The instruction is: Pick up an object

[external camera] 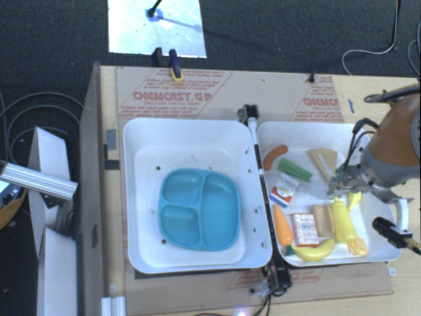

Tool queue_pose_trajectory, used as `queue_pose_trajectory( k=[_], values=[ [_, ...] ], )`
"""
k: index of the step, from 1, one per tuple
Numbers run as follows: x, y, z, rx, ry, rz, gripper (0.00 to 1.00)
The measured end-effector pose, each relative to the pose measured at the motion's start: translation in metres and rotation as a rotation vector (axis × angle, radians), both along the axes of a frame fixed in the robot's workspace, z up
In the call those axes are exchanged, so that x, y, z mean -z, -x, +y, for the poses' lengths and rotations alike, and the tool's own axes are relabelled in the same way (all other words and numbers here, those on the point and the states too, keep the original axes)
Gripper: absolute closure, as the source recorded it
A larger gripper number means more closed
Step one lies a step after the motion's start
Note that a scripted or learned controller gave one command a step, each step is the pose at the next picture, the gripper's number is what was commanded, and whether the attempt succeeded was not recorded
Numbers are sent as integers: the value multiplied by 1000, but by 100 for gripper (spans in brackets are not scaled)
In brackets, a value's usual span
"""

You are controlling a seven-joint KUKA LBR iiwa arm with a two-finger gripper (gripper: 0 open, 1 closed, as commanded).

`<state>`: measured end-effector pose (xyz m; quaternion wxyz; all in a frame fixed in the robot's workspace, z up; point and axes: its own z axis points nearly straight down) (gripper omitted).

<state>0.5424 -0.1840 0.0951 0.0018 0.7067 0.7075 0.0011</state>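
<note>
White right bin [378, 259] crowds the pincer [337, 188] with toys; its grip state is unclear.

Blue tray [199, 209] left bin [141, 176], toys right bin [388, 255]

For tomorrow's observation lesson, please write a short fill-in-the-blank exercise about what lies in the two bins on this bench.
1. The blue divided plate lies in the ____ bin of the camera view.
2. The carrot is coloured ____.
3. The banana lies along the right bin's ____ edge, closest to the camera.
4. The gripper is over the ____ bin.

Missing words: left; orange; near; right
</note>
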Motion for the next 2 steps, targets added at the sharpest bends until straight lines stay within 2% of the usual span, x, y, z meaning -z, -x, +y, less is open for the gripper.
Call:
queue_pose_trajectory(
  k=[1, 2],
  values=[
    [-84, 56, 5, 2, -1, 2, 100],
    [-83, 1, 58, -9, 0, -1, 100]
  ],
)
